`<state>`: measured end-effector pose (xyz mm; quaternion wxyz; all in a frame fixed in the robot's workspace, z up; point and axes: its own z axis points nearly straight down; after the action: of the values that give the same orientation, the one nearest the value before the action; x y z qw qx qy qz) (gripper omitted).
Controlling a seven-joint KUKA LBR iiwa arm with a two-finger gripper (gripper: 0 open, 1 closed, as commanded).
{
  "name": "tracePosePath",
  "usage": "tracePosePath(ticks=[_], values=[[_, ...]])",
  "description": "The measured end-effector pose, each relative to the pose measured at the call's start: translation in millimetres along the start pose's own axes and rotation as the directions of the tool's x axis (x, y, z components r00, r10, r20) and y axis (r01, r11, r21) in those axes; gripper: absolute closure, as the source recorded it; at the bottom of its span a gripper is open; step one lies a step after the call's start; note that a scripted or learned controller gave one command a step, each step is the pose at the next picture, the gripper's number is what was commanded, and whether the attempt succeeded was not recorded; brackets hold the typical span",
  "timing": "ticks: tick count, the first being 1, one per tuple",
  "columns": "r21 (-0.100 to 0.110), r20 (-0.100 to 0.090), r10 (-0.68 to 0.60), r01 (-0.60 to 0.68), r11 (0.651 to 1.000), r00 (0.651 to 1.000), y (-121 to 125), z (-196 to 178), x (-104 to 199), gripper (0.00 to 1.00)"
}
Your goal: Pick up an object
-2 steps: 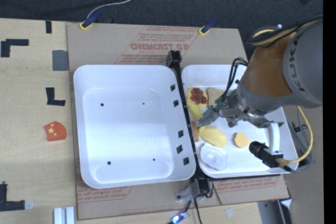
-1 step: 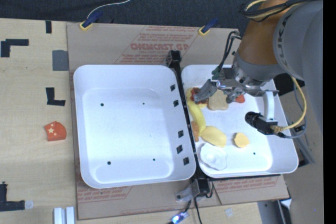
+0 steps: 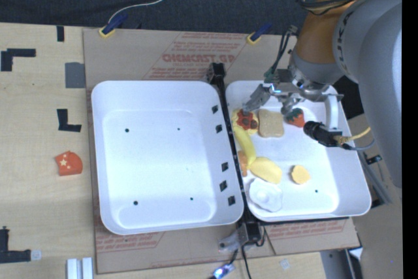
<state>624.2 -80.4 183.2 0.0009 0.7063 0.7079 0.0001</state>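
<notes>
The right bin (image 3: 339,196) holds several small objects. A tan bread slice (image 3: 270,124) lies near its far left, beside a red-and-dark piece (image 3: 246,119) and a yellow banana (image 3: 243,139). A yellow lemon-like lump (image 3: 266,170), a small orange round (image 3: 300,174) and a white object (image 3: 266,196) lie nearer the front. My gripper (image 3: 273,102) hangs open just above the bread slice's far edge, with nothing between its fingers. A red-orange piece (image 3: 297,118) sits right beside the right finger.
The left bin (image 3: 104,140) stands beside the right one, with a black divider (image 3: 225,140) between them. A red piece (image 3: 68,163) lies on the bench to the left. The arm (image 3: 366,29) covers the right bin's far right corner.
</notes>
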Motion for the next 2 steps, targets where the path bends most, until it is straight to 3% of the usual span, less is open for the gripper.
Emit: tracePosePath(ticks=[1,2], values=[[0.002,-0.004,-0.008,0.008,1.000,1.000,-8,-16,100,0.00],[-0.006,-0.004,-0.012,0.012,1.000,1.000,-21,-104,225,0.00]])
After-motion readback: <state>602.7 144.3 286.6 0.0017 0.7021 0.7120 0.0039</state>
